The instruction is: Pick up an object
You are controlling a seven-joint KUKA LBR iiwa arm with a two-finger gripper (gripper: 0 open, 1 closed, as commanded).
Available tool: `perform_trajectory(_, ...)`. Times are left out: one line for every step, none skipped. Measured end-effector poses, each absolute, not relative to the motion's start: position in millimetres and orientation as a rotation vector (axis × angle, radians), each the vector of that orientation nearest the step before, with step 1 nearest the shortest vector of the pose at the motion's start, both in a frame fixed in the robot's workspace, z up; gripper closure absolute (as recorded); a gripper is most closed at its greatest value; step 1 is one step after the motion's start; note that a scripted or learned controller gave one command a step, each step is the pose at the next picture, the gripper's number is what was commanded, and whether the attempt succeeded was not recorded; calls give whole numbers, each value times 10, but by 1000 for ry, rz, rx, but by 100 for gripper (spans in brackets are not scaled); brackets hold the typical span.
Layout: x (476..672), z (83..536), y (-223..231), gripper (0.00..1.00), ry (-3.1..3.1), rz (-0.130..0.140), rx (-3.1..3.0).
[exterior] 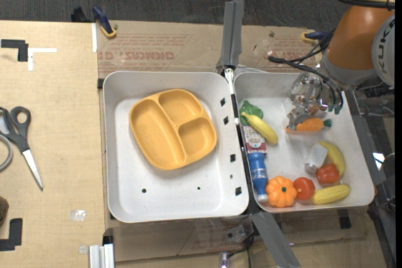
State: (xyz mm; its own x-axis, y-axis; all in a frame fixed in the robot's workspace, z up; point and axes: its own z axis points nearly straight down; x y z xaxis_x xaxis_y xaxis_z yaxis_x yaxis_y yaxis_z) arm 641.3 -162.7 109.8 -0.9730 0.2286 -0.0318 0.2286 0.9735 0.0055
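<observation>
The bench (44, 135) carries two shallow white bins side by side. The left bin (125, 198) holds a yellow divided plate (173, 128) lying flat near its middle. The right bin (361, 154) holds the smaller items. The arm (358, 41), grey with an orange band, enters from the right and stands over the upper right part of the right bin. The gripper (309, 113) points down into that bin, directly above an orange carrot (309, 125); the carrot lies just under the fingertips, and it cannot be determined whether the gripper is released or clenched, or whether it grips the carrot. Along the left wall of the right bin lies a blue-and-red tube (255, 154), with a yellow banana (260, 127) and a green leafy item (250, 108) at its upper end. A second banana (335, 157) lies near the right wall, touching a red pepper (327, 174). Along the near wall lie an orange pumpkin (281, 191), a red tomato (303, 187) and a yellow corn cob (331, 194), close together. A pair of scissors (22, 141) rests on the bench, well apart from the bins.
</observation>
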Motion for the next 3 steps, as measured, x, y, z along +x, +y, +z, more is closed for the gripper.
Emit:
perform_trajectory(6327, 1106, -1764, 0, 3077, 3, 398)
perform_trajectory(6440, 1095, -1718, 0, 3080, -5, 431)
perform_trajectory(6066, 1123, -1563, 0, 3042, -5, 542)
